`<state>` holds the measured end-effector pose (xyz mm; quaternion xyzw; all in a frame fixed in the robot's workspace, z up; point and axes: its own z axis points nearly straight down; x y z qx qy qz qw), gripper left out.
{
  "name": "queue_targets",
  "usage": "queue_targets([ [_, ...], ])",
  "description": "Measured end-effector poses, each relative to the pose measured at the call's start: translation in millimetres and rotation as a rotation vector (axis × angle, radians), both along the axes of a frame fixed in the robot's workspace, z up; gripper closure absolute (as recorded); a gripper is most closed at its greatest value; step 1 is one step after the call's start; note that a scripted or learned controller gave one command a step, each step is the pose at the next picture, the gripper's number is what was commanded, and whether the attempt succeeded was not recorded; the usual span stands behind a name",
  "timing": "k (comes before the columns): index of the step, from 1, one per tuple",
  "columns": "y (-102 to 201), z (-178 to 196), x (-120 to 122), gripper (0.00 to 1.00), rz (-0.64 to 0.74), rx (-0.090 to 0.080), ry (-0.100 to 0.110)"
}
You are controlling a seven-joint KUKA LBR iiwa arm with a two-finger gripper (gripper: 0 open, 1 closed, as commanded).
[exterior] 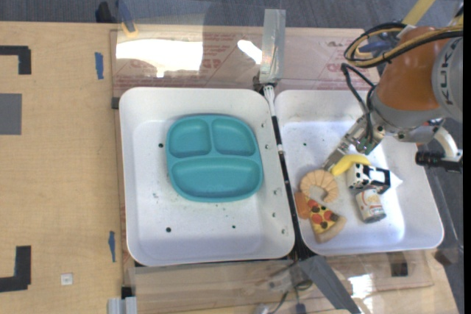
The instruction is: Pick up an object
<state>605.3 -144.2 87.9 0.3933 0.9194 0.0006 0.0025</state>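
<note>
Nothing is lifted yet: your gripper (358,148) sits low over the banana (349,164), jaw state indeterminable, grasp and lift outstanding.

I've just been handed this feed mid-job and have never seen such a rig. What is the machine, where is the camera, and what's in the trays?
The camera is fixed above a bench, looking down at a slant. Two shallow white bins sit side by side. The left bin holds a teal divided plate. The right bin holds small toys: a yellow banana, a round pastry, a pizza slice, a small can and a black-and-white piece. The grey and orange machine at the right is a robot arm. Its claw reaches down to just above the banana. Whether it holds anything, I cannot tell from this picture.
</note>
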Motion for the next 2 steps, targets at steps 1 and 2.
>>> queue_targets([
  [1, 35, 0, -17, 0.0, -0.577, 0.004, 0.0],
  [2, 43, 1, -50, 0.0, -0.585, 0.005, -0.003],
])
